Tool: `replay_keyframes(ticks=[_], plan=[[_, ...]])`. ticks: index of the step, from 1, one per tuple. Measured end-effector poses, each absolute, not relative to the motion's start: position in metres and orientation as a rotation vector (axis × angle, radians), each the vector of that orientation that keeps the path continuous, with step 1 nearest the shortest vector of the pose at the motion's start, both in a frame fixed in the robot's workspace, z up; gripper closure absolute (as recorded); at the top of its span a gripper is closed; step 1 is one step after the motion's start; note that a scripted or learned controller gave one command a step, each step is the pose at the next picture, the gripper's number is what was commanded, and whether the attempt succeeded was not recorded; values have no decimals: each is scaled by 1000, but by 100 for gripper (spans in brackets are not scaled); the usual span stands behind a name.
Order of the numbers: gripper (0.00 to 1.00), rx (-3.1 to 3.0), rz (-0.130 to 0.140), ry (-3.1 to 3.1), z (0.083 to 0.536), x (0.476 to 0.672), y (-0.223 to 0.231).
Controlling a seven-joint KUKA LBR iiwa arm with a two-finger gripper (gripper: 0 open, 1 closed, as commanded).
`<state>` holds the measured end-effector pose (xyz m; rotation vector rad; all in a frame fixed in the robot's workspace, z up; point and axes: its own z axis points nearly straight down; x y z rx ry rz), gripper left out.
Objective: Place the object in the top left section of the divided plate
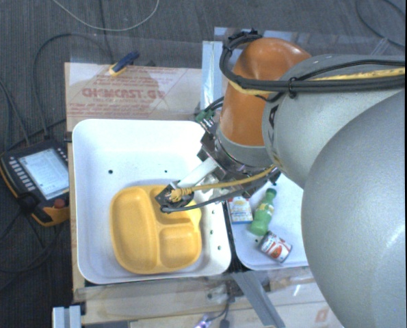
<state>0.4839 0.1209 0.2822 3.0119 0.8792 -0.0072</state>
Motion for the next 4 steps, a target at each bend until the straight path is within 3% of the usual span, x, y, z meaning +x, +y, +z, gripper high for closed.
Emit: replay_keyframes(ticks=[1,2,3,4], plan=[[100,3096,-13,525,169,482,133],[100,3081,-6,602,292,484,182],[100,2951,-11,1062,228,520,232],[0,2952,-11,1062,228,520,232]])
